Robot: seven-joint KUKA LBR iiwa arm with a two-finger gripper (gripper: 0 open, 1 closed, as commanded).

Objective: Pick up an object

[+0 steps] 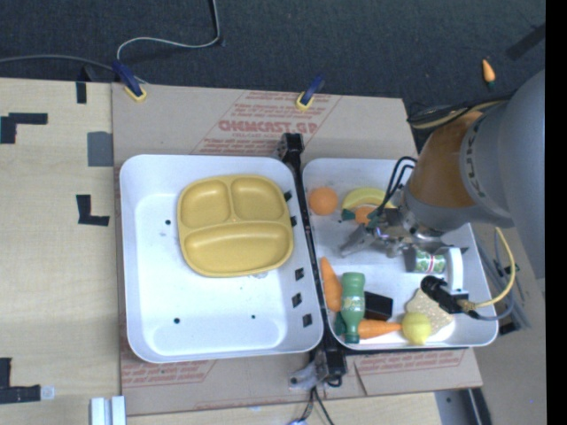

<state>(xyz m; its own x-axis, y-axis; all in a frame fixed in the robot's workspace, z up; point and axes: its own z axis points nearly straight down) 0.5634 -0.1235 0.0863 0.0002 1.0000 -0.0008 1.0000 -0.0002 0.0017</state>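
Since the gripper (361, 235) sits low in the right bin (483, 326) with its fingers spread apart and nothing between them, the risk lies in what it closes on. It hovers over bare floor, between the orange ball (323, 201) and the banana (363, 200) above it and the carrot (330, 283) and green bottle (353, 305) below; closing here would likely catch nothing, and a small drift could nudge the ball, which looks round and smooth, so it would probably roll off instead of seating between the fingers. The banana is the nearest candidate: a yellow curved piece lying just beside the wrist against the bin's upper wall, partly hidden by the arm, so its full shape is unclear. The left bin (151, 326) holds a yellow tray (236, 224), well apart from the gripper.
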